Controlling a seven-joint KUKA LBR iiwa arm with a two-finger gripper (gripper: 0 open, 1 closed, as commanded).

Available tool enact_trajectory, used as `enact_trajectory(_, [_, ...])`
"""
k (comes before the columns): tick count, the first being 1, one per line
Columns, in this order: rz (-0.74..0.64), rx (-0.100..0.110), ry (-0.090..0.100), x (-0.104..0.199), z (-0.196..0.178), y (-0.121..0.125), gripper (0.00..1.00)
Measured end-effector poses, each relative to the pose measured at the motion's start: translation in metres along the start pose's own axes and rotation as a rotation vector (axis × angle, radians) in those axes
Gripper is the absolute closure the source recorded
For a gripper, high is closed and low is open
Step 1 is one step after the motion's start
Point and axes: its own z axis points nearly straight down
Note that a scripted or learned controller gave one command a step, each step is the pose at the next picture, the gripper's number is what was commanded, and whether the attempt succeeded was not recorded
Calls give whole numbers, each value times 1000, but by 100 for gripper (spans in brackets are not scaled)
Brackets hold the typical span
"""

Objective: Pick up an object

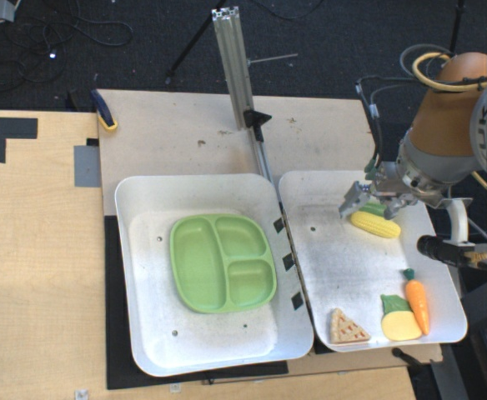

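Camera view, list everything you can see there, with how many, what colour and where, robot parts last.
Bins: two, white, side by side on the bench.
Divided plate: one, green, in the left bin.
Corn cob: one, yellow, upper part of the right bin, under the gripper.
Carrot: one, orange, right bin's lower right.
Yellow piece: one, beside the carrot.
Waffle wedge: one, tan, right bin's lower edge.
Metal post: one, silver, behind the bins.
Gripper: one, grey, over the corn cob.

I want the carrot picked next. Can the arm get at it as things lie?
Probably yes: the carrot lies at the right bin's near corner, open from above, though the yellow piece touches its side.
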Motion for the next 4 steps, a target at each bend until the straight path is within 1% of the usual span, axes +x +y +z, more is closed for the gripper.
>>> enact_trajectory(1, [1,7,1,2,63,-5,0])
enact_trajectory(2, [1,6,1,1,108,-12,0])
enact_trajectory(3, [1,0,1,1,128,-10,0])
enact_trajectory(4, [4,-8,2,1,116,-8,100])
